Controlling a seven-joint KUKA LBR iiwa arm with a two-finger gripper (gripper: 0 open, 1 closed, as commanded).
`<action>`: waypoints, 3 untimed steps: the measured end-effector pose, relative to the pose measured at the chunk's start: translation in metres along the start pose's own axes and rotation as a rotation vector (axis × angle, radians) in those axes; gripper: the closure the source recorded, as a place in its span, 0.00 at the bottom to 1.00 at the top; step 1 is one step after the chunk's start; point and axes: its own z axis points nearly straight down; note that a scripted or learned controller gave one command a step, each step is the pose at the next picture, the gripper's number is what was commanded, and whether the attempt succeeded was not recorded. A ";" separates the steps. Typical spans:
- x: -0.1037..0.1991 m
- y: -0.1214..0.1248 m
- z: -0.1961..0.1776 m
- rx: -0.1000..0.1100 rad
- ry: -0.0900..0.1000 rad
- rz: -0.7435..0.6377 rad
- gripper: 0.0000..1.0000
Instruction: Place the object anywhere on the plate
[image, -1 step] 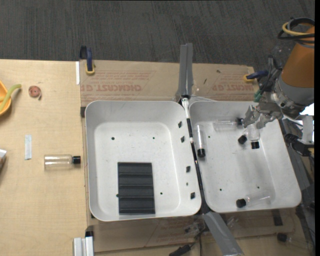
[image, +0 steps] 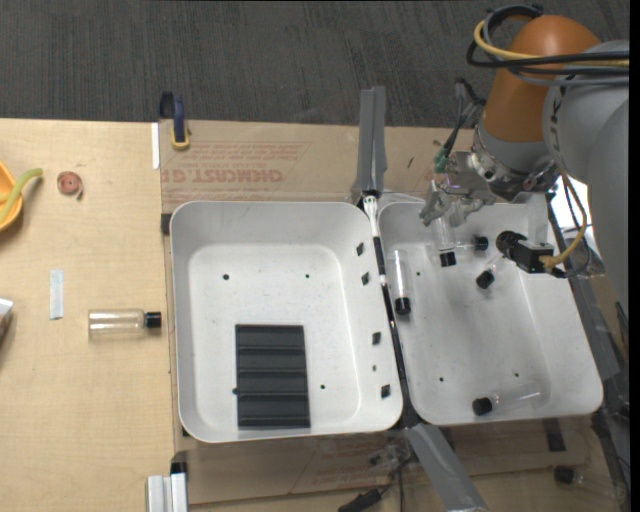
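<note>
The cardboard sheet (image: 250, 165) bears inverted red print, not legible.

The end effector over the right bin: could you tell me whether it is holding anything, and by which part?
It cannot be told: the end effector hangs over the right bin, too small and cluttered to judge.

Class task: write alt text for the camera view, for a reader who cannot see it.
A grey arm's end effector hangs over the right white bin, which holds small clear black-capped bottles. The left bin holds a dark ridged plate.
</note>
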 end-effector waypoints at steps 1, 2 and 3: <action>0.000 0.000 0.000 0.000 0.000 0.000 0.00; -0.035 0.000 -0.058 -0.002 -0.001 -0.160 0.00; -0.111 0.001 -0.158 -0.002 -0.001 -0.279 0.00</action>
